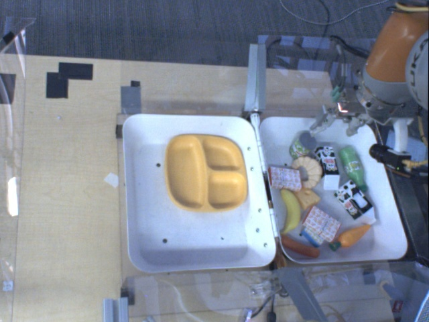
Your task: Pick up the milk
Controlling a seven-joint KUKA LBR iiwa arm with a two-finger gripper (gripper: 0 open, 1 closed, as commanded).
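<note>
Arm poised over the far edge of the right bin, milk not yet taken.

The jaws (338,118) hang over the right bin's (395,243) far rim, apparently spread apart with nothing between them, a likely staging spot before dropping onto the toys crowded below. Two cow-patterned black-and-white cartons look like milk: one (326,159) near the bin's far end, just beside the green bottle (352,165), another (353,200) lying tilted closer to the front. Which is meant I cannot tell. The yellow tray (204,172) sits in the left bin (144,247), probably to receive picks.
</note>
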